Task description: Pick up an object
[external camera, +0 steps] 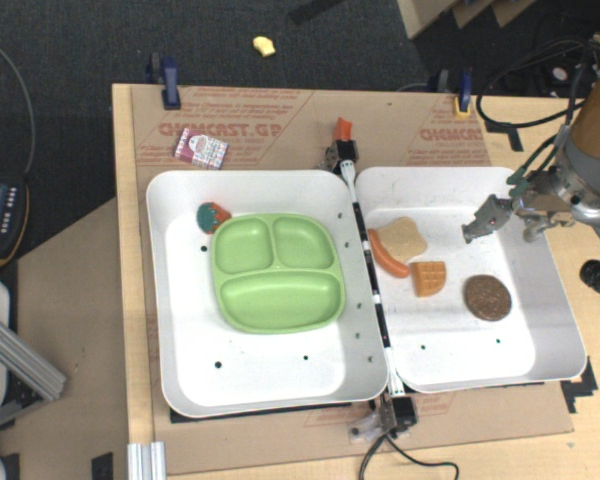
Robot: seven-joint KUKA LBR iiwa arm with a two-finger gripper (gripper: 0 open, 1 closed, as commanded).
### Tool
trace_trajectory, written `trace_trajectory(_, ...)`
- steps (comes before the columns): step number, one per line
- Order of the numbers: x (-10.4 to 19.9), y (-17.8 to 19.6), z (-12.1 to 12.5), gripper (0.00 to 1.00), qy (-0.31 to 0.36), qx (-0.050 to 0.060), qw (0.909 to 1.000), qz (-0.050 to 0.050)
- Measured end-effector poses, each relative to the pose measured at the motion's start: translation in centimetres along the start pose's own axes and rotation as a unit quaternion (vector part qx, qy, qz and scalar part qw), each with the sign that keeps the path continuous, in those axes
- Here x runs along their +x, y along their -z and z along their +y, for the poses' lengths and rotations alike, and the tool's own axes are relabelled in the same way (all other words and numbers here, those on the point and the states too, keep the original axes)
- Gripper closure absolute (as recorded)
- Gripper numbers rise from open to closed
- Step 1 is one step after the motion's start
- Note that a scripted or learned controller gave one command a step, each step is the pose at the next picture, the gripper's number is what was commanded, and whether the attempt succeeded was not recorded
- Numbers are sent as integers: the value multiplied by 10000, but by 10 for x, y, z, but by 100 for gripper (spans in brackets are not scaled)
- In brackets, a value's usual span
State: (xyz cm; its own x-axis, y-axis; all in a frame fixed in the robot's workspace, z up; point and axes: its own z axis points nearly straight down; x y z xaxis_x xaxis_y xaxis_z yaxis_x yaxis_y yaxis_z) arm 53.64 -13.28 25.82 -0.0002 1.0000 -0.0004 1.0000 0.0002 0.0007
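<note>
You see the gripper [507, 220] poised over the right bin [550, 298], fingers spread and grasping nothing, presumably lining up a pick; candidates lie apart below-left: brown patty [488, 297], waffle [429, 277], hot dog [386, 253] touching bread slice [403, 237]; the left bin [180, 348] holds a green divided plate [276, 272] and a small round toy [214, 216].

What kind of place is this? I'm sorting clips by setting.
Probably a robot lab test bench, not a kitchen: two white bins clamped to a cardboard-topped bench, toy food such as a waffle and a sausage, and loose cables over dark carpet.
</note>
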Motion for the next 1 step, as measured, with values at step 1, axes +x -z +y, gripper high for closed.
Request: trace_trajectory(1, 16, -104, 34, 0, 11, 33, 10000, 12)
